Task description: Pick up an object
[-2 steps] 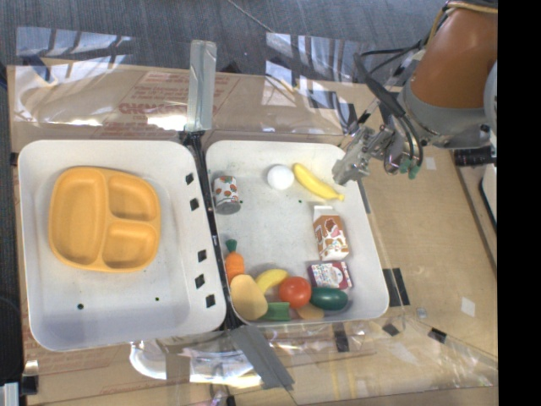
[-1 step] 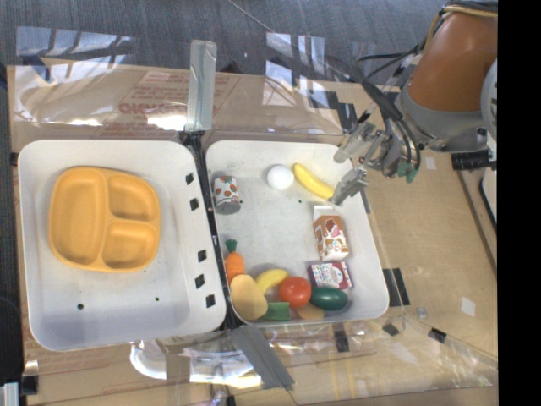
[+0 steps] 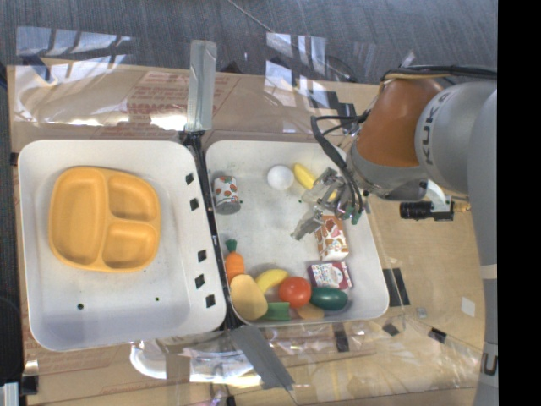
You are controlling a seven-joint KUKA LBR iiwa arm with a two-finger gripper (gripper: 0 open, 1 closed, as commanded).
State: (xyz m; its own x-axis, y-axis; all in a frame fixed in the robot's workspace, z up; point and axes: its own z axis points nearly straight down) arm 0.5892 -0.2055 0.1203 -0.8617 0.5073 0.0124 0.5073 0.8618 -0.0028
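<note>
My gripper (image 3: 314,212) hangs over the right bin (image 3: 279,227), its two fingers spread apart with nothing between them. Just right of the fingertips lies a small red and white packet (image 3: 332,240). Behind the gripper sit a white ball (image 3: 280,177) and a small yellow piece (image 3: 304,176). A small printed can (image 3: 226,193) rests near the bin's left wall. Along the front edge are a carrot (image 3: 234,265), a yellow potato shape (image 3: 248,297), a banana (image 3: 271,279), a tomato (image 3: 294,291), a green vegetable (image 3: 329,299) and a pink carton (image 3: 329,274).
The left bin (image 3: 101,311) holds a yellow divided plate (image 3: 104,218). Brown cardboard and clear tape surround both bins. The grey arm with its orange band (image 3: 397,134) enters from the right, above the right bin's far corner.
</note>
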